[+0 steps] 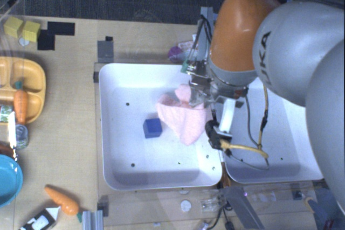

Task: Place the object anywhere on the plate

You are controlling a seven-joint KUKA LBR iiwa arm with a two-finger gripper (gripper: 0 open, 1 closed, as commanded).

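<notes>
A small blue cube (152, 127) lies on the floor of the left bin (110, 132), near its middle. Just right of it is a pale pink plate-like piece (183, 118) that looks tilted, with its upper right part under the arm. The gripper (198, 95) hangs below the orange-banded wrist, over the pink piece's upper edge at the bin's right side. A small pink lump (183, 93) shows right beside the gripper; whether it is held is hidden by the wrist.
The right bin (291, 167) lies mostly under the grey arm. A purple item (176, 52) sits behind the left bin. On the bench at left are a yellow divided tray (24, 81) holding a carrot, a blue bowl (8, 180), another carrot (62, 199) and yellow blocks (21, 29).
</notes>
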